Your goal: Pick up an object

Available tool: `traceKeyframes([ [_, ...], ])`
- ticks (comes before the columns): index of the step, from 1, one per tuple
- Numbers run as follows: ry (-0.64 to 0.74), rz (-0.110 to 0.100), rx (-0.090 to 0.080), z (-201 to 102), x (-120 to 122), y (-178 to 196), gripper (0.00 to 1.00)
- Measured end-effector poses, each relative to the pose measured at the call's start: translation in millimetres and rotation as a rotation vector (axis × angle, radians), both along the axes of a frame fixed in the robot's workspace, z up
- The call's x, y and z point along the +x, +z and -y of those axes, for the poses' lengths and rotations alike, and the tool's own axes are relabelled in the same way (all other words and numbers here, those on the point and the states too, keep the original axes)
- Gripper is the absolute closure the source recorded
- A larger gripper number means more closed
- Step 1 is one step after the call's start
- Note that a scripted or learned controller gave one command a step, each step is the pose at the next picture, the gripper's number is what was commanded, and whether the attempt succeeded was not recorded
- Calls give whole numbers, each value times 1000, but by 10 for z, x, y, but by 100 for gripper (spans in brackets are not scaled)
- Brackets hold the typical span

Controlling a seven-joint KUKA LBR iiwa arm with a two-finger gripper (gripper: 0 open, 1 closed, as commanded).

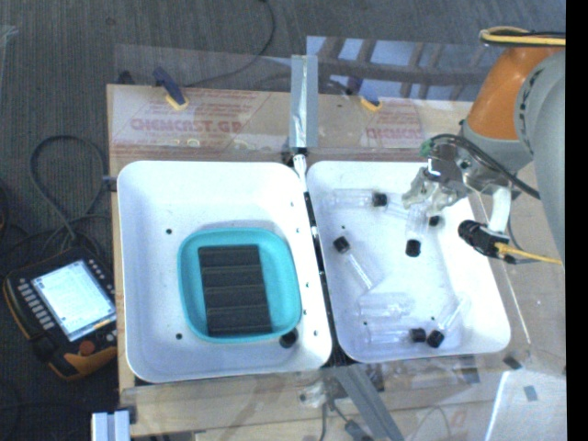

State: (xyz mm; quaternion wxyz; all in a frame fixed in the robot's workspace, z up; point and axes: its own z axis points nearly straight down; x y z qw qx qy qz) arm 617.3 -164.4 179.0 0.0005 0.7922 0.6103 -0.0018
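Observation:
Several clear plastic tubes with black caps lie in the right white bin (478, 324). One capped tube (366, 197) rests near the bin's back, another (352, 259) lies by the left wall, and a loose black cap (412, 246) sits mid-bin. A larger clear vial (386, 306) and two capped tubes (430, 336) lie toward the front. My gripper (427, 198) hangs low over the back right part of this bin, just right of the back tube and above the loose cap. Clear plastic blurs its tips.
The left white bin (147, 246) holds a teal tray (188, 274) with a black ridged insert (234, 288), and a small black cap (288, 339) lies at its front right corner. A black and yellow fitting (482, 237) juts from the arm over the right bin's edge.

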Motion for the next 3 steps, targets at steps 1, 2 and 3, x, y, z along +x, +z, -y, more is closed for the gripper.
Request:
traceKeyframes([
  [1,2,-3,-4,3,-3,85,100],
  [2,-54,0,1,-709,218,279,100],
  [3,-53,-2,-4,-701,215,363,100],
])
